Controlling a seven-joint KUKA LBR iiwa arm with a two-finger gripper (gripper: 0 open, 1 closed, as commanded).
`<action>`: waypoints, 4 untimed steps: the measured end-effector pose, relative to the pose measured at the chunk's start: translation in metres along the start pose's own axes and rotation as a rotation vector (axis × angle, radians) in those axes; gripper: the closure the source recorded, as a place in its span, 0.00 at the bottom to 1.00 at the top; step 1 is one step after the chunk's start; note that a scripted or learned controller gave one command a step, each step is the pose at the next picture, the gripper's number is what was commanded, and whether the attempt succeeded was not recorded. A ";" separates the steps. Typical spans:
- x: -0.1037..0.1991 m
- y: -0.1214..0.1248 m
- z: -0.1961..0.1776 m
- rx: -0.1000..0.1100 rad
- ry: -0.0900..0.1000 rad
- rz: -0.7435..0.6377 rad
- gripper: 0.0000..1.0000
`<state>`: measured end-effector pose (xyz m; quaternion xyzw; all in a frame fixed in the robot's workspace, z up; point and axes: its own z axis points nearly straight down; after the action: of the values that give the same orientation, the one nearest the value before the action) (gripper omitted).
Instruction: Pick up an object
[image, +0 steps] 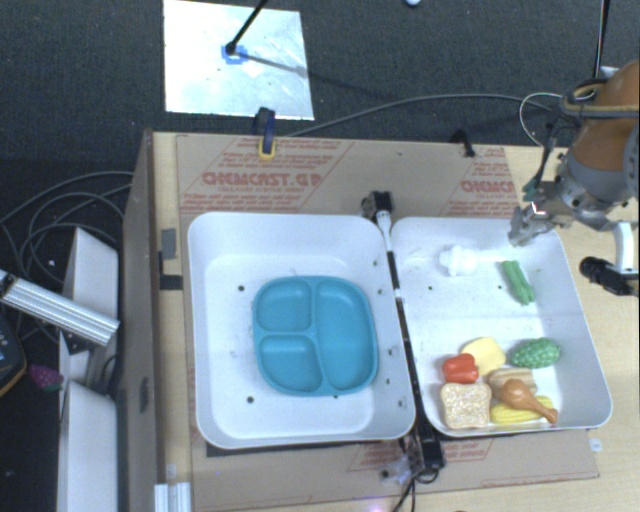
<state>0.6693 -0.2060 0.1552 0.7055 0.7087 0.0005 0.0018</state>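
Two bins side by side on the table (330, 165); divided plate (314, 334) in left bin (215, 300); toy foods (497, 385) clustered at right bin's (570, 300) near corner; bean pod (517, 281) behind them.

Smooth glossy white plastic bins (300, 240) sit on matt brown cardboard (330, 170); the blue tray (313, 335) looks plastic.

My grey arm (605, 175) reaches in from the right edge of the scene, toward the far side. An orange band (603, 140) wraps it just above the wrist, and a thin cable loops alongside that part. Below the band the wrist narrows to my grey metal two-finger gripper (524, 231), which points down and to the left. The gripper's tip sits at the far right, and whether its fingers are parted or closed I cannot tell.
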 end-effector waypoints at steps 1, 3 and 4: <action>0.000 -0.037 -0.008 0.001 0.000 0.003 1.00; 0.000 -0.002 -0.005 -0.001 0.001 0.000 1.00; 0.011 0.000 0.001 0.000 0.001 0.000 1.00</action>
<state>0.6694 -0.1952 0.1543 0.7055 0.7087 0.0009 0.0016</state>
